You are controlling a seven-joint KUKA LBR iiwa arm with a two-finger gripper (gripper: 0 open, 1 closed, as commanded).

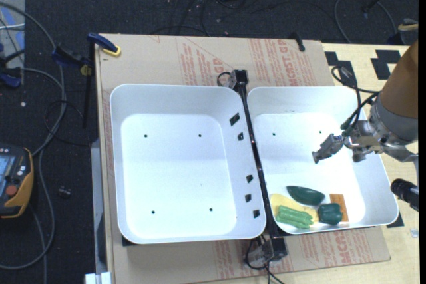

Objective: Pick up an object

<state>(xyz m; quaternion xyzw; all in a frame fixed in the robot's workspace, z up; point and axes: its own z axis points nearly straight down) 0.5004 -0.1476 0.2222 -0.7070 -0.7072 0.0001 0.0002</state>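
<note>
Several small objects lie in the front corner of the right bin [293,106]: a dark green oval piece [306,195], a light green ridged piece [293,216], a teal block [329,213], a pale yellow piece [282,200] and an orange-brown block [339,200]. My gripper [326,147] hangs over the middle of the right bin, above and behind those objects, pointing left. Nothing shows between its fingers.
The left bin [180,156] sits beside the right one, with a black divider strip [249,143] between them. Both rest on a cardboard sheet [200,56]. Cables and a blue clamp [106,44] lie beyond the bench.
</note>
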